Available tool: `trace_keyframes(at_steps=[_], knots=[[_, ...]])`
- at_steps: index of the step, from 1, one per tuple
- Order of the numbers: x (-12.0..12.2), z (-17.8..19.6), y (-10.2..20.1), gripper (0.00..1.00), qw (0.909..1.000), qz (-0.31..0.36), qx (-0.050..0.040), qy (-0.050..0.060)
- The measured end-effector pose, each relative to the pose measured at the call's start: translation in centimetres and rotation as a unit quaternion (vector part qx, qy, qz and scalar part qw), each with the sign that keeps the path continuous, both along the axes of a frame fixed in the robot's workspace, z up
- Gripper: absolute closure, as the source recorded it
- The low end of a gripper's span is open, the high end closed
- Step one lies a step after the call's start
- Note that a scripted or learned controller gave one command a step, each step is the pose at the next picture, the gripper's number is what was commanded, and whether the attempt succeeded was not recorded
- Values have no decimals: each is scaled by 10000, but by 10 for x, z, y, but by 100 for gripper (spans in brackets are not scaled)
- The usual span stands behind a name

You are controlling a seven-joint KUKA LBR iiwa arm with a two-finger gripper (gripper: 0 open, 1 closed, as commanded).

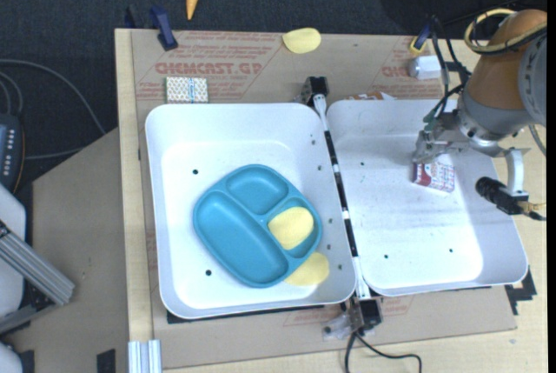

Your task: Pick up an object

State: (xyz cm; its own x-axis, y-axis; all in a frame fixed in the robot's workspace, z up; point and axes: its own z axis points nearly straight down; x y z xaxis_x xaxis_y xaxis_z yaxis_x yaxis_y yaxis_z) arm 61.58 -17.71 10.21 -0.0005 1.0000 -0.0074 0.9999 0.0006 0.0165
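Packet (435, 175), red/white, in right bin (408, 271) at ~1 o'clock; gripper (432, 145) touching its top edge, jaws' state can't tell.

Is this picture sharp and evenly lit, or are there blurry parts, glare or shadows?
In the camera view, light is soft and even: the left bin and right bin look bright white without harsh glare; the blue divided plate casts only a faint shadow; the small packet beneath the pincer looks soft, its print unreadable; bin edges bow slightly, hinting at lens distortion.
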Motion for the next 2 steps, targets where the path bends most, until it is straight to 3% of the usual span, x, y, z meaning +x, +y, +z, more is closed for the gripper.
trace_keyframes(at_steps=[1, 2], knots=[[0, -1, 0, 0, 10000, -2, 3, 6], [-19, 20, 0, 0, 10000, -3, 35, 83]])
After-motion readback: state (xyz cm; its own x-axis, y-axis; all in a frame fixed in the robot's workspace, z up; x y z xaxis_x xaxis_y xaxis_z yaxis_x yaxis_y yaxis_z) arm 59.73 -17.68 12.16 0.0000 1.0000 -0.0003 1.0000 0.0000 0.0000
